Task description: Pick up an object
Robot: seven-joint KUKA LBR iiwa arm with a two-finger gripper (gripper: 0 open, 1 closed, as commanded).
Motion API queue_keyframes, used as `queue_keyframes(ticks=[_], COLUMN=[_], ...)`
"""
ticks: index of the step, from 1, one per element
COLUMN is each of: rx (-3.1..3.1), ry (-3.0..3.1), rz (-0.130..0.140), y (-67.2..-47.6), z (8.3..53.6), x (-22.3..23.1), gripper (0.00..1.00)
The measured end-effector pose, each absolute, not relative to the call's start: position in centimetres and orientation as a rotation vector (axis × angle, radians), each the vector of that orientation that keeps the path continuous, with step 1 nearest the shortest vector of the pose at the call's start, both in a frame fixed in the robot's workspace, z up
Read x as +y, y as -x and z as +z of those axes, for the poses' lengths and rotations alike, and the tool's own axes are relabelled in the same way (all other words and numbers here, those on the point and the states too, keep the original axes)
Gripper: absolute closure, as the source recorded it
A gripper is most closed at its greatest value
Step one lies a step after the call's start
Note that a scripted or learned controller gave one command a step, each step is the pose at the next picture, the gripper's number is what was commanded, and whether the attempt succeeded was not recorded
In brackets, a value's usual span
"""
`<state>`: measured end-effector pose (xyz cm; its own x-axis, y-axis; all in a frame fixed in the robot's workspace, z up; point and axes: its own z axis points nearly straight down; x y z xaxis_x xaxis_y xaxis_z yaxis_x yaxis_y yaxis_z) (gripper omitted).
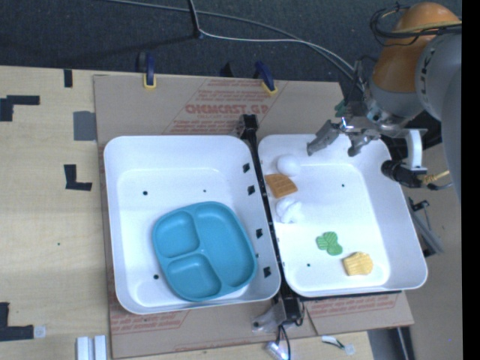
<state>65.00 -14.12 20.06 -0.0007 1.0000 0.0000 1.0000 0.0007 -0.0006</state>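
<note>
Hovering open-fingered, tool [337,142] above right bin [390,201]; seemingly risking closing on nothing, being well apart from green piece [328,241].

Arm [442,58]: grey casing, rounded. Broad orange band [409,47] above wrist, glossy, with thin dark cables looped over its top. Wrist section dark, cluttered with metal fittings. Gripper [336,143]: two slim grey metal fingers [321,139]. White block with black part, possibly a connector, beside the wrist.
</note>
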Motion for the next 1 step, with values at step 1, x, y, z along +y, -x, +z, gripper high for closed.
queue_keyframes(ticks=[1], rx=[-2.220], ry=[2.220], rz=[0.002], y=[-61.31], z=[18.54], x=[-13.69], gripper=[0.00])
